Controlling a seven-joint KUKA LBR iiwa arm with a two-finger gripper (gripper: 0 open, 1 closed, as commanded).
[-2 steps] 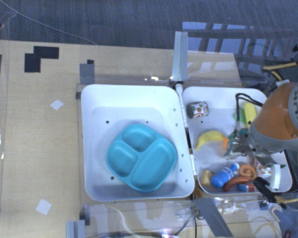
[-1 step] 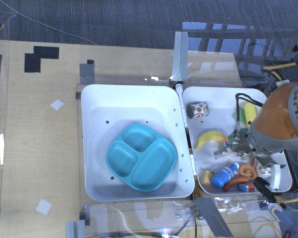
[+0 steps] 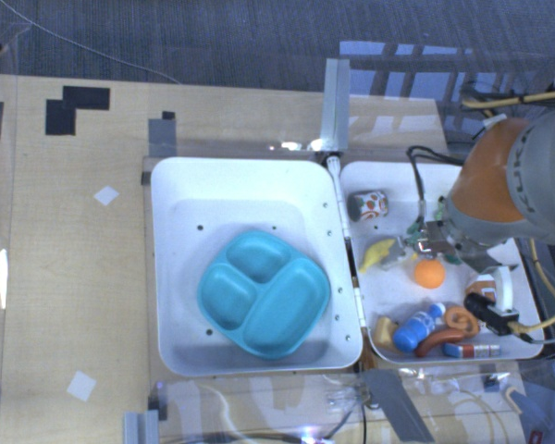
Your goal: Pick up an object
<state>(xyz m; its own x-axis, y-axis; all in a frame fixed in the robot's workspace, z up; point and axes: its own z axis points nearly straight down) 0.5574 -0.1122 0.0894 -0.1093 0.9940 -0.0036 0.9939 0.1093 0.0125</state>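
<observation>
Orange ball (image 3: 429, 274) lying in right bin (image 3: 393, 178); gripper (image 3: 432, 240) hovering just above ball, banana (image 3: 377, 252) beside; grip state unclear.

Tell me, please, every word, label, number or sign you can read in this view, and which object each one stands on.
None can be read.
Small can in the right bin: red and dark marks on a printed label, too blurred to read.
Blue bottle near the front of that bin: no legible lettering.
Marker-like tube by the front rim: too small to tell.
Blue divided plate in the left bin: plain.
</observation>
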